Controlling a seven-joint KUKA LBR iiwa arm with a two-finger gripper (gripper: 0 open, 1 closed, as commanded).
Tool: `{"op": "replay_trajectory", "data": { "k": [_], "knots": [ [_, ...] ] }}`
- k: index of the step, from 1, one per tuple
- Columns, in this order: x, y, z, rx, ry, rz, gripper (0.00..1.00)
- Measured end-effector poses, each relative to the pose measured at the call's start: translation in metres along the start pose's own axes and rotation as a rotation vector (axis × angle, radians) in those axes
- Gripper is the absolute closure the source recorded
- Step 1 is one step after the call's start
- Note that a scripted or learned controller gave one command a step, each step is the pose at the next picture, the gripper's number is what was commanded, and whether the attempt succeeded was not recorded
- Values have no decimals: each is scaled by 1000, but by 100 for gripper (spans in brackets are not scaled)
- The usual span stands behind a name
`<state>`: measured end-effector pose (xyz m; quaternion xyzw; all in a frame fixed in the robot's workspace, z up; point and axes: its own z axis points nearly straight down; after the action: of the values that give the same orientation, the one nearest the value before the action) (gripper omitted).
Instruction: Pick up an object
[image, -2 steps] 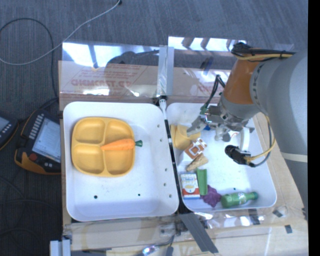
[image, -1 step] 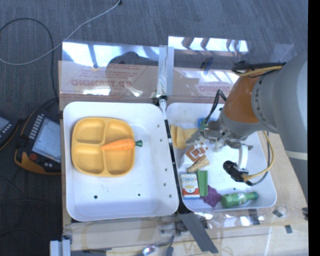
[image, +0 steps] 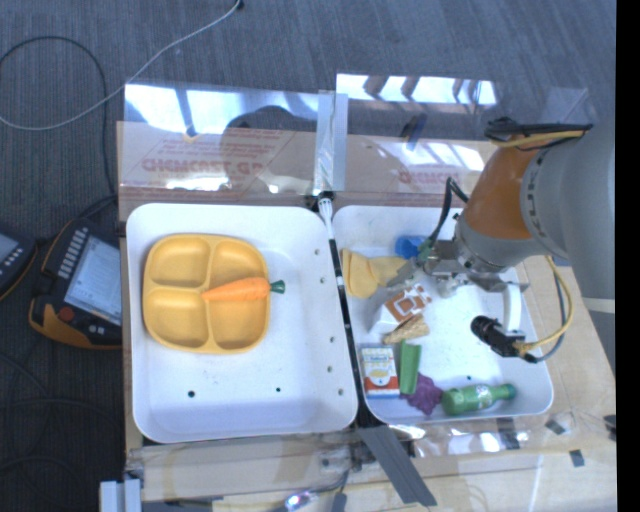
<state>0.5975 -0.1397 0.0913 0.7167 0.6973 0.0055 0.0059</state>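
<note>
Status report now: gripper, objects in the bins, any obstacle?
Gripper low in right bin, over small packet; finger state unclear. Nothing seen held. Carrot on yellow plate, left bin. Yellow wedge, green bottle crowd nearby.

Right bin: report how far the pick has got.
Done: the arm has reached into the right bin, its gripper low over the clutter near the yellow wedge and blue item. In hand: nothing visibly held. Left: grasp and lift an object; the green bottle, juice carton and carrot lie untouched.
</note>
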Motion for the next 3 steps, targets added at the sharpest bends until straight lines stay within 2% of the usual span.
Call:
{"op": "replay_trajectory", "data": {
  "k": [1, 2, 3],
  "knots": [
    [28, -25, 0, 0, -3, 58, 0],
    [50, 23, -90, 20, -2, 0, 0],
    [50, 23, -90, 20, -2, 0, 0]
  ]
}}
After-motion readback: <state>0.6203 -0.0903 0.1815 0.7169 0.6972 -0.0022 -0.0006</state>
